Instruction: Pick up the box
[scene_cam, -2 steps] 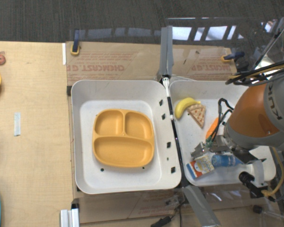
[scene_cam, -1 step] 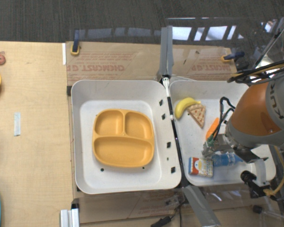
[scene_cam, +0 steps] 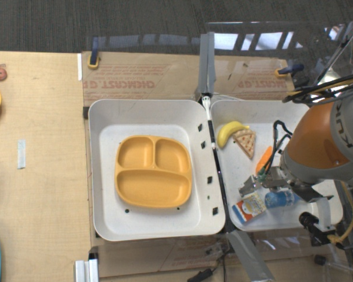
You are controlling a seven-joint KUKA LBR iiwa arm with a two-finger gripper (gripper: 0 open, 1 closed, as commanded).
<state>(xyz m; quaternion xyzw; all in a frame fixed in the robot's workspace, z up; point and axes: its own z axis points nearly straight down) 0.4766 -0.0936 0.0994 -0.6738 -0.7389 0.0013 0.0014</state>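
The box (scene_cam: 250,207) is small, white with blue and red print, and lies flat near the front left corner of the right bin (scene_cam: 294,113). My gripper (scene_cam: 257,184) hangs just above and behind it, at the end of the grey arm with the orange band (scene_cam: 320,140). The gripper's tip sits close over the box's far edge; nothing shows as held. A blue, bottle-like item (scene_cam: 280,199) lies right beside the box, partly under the wrist.
In the right bin, a yellow banana (scene_cam: 229,131), a toy pizza slice (scene_cam: 245,141) and an orange carrot (scene_cam: 264,159) lie behind the gripper. The left bin (scene_cam: 103,175) holds an orange divided plate (scene_cam: 154,171). Cardboard lies behind both bins.
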